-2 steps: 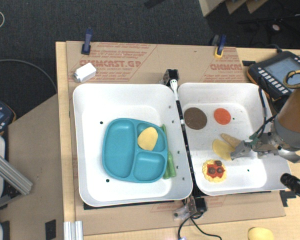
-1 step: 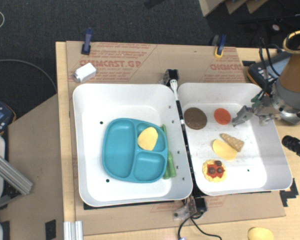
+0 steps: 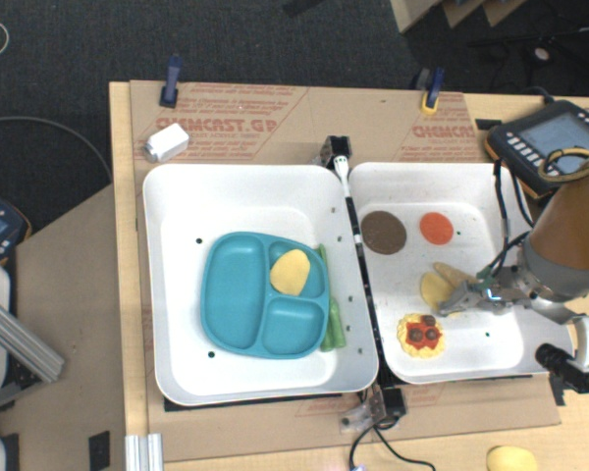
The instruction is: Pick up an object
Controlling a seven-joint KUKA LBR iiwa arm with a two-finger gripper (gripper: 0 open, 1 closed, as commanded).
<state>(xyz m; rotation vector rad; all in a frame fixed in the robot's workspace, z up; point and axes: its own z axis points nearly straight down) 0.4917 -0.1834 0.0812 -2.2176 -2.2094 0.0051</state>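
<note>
Pale yellow disc (image 3: 434, 287) lies in the right bin (image 3: 491, 356), touching my fingers (image 3: 458, 297), which look slightly parted around its edge, gripping nothing. I should settle lower and centre before closing. Beyond sit the brown disc (image 3: 383, 232) and orange disc (image 3: 436, 228).

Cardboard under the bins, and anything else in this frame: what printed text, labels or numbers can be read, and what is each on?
"MCAST.G" is the legible part of red lettering on the cardboard sheet, left print, above the left bin; its first letters are blurred.
Right red print on the cardboard, above the right bin: too faint to read.
Handheld pendant screen and buttons: too small to read.
</note>
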